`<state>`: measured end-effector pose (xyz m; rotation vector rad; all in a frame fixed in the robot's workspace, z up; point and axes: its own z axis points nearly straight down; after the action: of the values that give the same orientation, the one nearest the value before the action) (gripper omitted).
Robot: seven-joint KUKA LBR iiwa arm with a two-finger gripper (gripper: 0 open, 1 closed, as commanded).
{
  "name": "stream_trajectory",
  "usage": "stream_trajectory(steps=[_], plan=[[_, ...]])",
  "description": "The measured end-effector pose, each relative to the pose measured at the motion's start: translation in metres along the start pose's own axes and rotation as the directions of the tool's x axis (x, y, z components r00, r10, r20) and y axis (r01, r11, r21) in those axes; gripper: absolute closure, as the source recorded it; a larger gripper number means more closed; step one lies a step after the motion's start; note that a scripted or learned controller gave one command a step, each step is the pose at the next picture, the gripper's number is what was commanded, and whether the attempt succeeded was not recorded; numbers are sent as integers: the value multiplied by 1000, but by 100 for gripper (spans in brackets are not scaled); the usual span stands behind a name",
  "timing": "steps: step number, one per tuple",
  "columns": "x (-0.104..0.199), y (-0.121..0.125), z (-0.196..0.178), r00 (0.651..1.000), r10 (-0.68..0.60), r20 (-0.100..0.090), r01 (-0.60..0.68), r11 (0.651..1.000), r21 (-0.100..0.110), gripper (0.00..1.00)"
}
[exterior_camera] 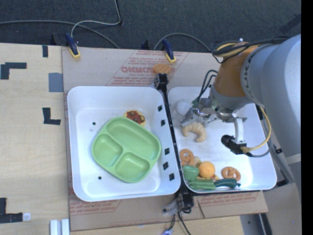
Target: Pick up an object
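Directly above the croissant (195,130) in the right bin (261,173), the gripper (199,112) hangs, fingers obscured, so its opening cannot be told; nothing visibly sits between them. An orange ball (207,170) lies below the croissant.

the arm (281,77) at the right of the frame is smooth, rounded grey, with an orange band (231,77) above the wrist. yellow and black cables (261,140) loop around it, and a small black part (234,144) hangs lower down.
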<state>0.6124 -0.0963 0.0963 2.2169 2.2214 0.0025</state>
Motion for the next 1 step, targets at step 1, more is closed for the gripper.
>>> stream_trajectory(steps=[1], plan=[[64, -49, -104, 1000, -1, -2, 1, 1000, 1, 100]])
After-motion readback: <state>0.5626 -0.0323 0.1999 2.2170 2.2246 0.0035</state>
